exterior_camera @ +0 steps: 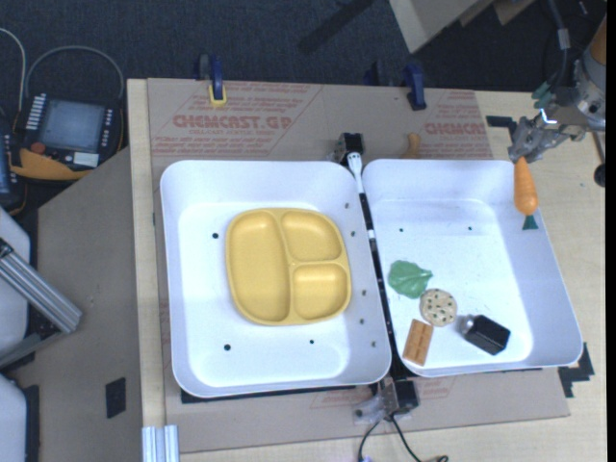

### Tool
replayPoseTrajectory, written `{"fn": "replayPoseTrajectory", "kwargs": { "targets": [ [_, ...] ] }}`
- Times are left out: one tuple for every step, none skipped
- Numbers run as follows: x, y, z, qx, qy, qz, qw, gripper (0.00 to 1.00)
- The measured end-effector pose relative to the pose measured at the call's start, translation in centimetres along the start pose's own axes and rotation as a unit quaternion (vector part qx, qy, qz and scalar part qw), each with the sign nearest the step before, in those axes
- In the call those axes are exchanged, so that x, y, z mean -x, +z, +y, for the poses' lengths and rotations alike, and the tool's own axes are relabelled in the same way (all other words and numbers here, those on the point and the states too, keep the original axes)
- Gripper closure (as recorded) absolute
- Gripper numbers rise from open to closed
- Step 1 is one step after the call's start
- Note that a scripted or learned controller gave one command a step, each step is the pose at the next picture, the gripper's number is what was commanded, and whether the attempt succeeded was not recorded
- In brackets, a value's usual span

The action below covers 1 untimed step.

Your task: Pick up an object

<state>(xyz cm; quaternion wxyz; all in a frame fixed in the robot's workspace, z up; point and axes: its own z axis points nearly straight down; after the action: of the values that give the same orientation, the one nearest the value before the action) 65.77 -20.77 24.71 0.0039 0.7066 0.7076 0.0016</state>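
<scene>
The carrot (525, 190), orange with a small green tip at its lower end, hangs upright just under my gripper (532, 142) at the far right edge of the right bin (481, 210). Its top sits between my fingers, so I am pinching it there, and its body hangs over the bin's right rim.

Along the near side of that bin lie the other pieces: a green leaf (408, 277), a round cookie with dark chips (438, 306) just below and right of it, a tan rectangular cracker-like block (417, 342) near the bin's front rim, and a black and grey object (484, 333) to the cookie's right. They cluster close together, well apart from the carrot.

The left bin (192, 258) holds a yellow divided plate (287, 265) with three compartments, lying flat near its middle. Both bins rest side by side on a brown board (289, 114) printed with red lettering, with two blue clamps on its far edge.
</scene>
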Motion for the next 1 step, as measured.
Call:
{"fn": "replayPoseTrajectory", "kwargs": {
  "targets": [
    [-5.21,-0.91,-1.59,-0.004,-0.002,0.002,1.0000,1.00]
  ]
}}
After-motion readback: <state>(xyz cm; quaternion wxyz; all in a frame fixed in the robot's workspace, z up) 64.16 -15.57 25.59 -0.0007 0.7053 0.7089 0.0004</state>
